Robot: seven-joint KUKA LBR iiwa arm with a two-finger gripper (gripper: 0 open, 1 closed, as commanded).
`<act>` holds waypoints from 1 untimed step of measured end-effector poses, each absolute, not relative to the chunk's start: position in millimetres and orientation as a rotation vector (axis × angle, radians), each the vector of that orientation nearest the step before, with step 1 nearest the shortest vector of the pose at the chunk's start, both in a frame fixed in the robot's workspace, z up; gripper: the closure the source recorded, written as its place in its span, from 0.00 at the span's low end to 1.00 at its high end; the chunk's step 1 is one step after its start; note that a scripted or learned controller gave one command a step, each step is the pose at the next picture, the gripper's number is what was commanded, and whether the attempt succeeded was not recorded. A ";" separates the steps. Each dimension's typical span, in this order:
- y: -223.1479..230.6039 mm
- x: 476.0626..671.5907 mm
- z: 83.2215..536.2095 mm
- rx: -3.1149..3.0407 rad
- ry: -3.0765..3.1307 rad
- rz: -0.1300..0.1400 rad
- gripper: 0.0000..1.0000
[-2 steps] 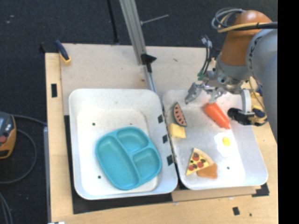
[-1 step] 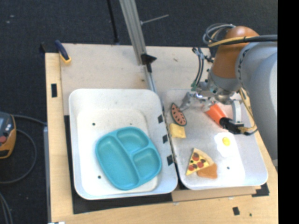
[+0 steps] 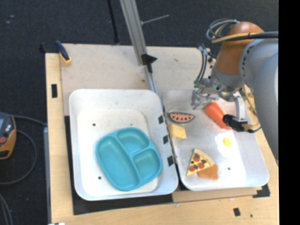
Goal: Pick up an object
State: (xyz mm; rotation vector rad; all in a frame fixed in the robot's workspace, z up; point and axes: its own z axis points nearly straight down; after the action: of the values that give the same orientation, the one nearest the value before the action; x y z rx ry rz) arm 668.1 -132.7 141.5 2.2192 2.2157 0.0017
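My gripper (image 3: pixel 200 99) hangs over the far edge of the right bin (image 3: pixel 248 172), just left of an orange carrot (image 3: pixel 216 113) that lies under the wrist. A watermelon slice (image 3: pixel 181 117) lies a little to the gripper's lower left, with a yellow cheese piece (image 3: pixel 178 132) below it. A pizza slice (image 3: pixel 200 163) sits near the bin's front and a fried egg (image 3: pixel 225 144) on the right side. Nothing shows between the fingers.
The left bin (image 3: pixel 84 107) holds a blue divided plate (image 3: pixel 129 158). An aluminium post (image 3: pixel 133 25) rises behind the bins, with a bracket (image 3: pixel 149 60) at its foot. The grey arm (image 3: pixel 262 64) covers the right bin's far right corner.
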 end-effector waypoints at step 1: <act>-132.1 664.3 187.4 2.221 2.215 0.005 1.00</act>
State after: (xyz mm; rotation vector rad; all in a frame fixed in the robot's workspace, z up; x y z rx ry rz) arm 664.3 -132.1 187.4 2.2212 2.2145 0.0048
